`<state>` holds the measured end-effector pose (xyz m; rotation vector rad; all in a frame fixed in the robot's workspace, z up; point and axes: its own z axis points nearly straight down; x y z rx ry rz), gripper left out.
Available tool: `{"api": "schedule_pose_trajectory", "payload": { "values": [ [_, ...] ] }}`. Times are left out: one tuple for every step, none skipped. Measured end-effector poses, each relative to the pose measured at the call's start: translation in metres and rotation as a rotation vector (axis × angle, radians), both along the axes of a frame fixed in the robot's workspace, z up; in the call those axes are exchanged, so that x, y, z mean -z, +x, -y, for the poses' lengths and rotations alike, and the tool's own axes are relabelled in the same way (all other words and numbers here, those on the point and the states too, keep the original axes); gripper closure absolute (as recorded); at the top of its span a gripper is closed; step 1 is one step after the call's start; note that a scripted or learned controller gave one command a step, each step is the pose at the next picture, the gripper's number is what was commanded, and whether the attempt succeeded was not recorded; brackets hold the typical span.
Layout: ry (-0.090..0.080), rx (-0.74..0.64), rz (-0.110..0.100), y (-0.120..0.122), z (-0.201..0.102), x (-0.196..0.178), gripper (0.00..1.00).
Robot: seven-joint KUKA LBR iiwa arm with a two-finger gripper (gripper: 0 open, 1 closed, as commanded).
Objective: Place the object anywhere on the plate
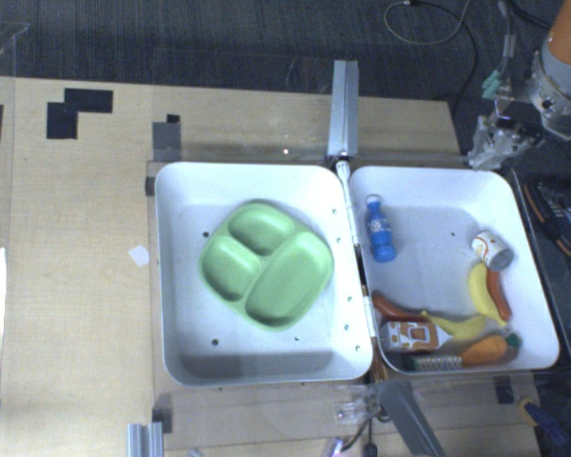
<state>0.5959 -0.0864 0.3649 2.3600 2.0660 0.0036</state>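
You see a pale wooden bench (67, 284) filling the left and centre of the frame, black square markers (76, 110) at its upper left, dark grey carpet floor (219, 27) along the top.

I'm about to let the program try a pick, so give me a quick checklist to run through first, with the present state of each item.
1. Green divided plate sits flat in the left bin: ok.
2. Nothing lies on the plate's three compartments: ok.
3. Objects to pick are in the right bin: ok. The blue bottle lies apart from the rest.
4. Easy access to the others: not ok. The banana, carrot and small carton crowd the near corner, touching or overlapping.
5. Small can free of the bin wall: cannot tell.
6. Gripper clear of the bins, beyond the right bin's far corner: ok. Whether it holds anything: cannot tell.
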Motion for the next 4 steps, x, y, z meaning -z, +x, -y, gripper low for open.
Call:
{"api": "schedule_pose_trajectory", "payload": {
  "values": [
    [0.002,-0.130,-0.003,0.007,-0.066,0.119,1.00],
    [0.002,-0.359,-0.002,-0.008,-0.090,0.131,1.00],
    [0.000,-0.550,0.000,0.012,-0.143,0.128,1.00],
    [0.001,-0.505,-0.003,-0.027,-0.170,0.181,1.00]
  ]
}}
